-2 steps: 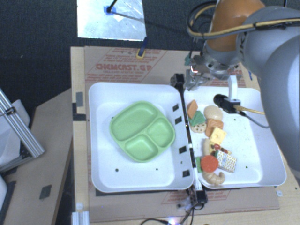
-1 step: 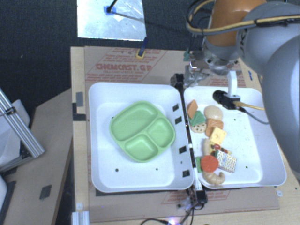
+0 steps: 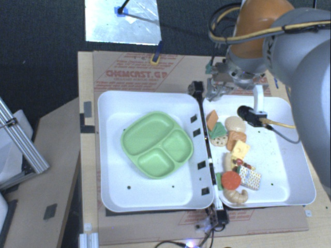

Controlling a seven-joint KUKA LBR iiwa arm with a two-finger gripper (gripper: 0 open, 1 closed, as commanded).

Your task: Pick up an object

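Note:
My gripper (image 3: pixel 216 91) hangs over the far left corner of the right bin (image 3: pixel 289 154), just above its rim, with nothing visibly held. A pile of toy food lies along that bin's left side. Closest to the gripper are an orange piece (image 3: pixel 212 120) and a beige round piece (image 3: pixel 235 123). Further down come a yellow cheese wedge (image 3: pixel 240 150), a red tomato (image 3: pixel 231 180), a patterned square (image 3: pixel 251 179) and a tan croissant (image 3: pixel 235 196).
The left bin (image 3: pixel 111 190) holds a green divided plate (image 3: pixel 156 144). Black clips (image 3: pixel 200 150) line the wall between the two bins. The grey arm (image 3: pixel 302 61) covers the right bin's far right. A silver sheet (image 3: pixel 123 14) lies beyond the bench.

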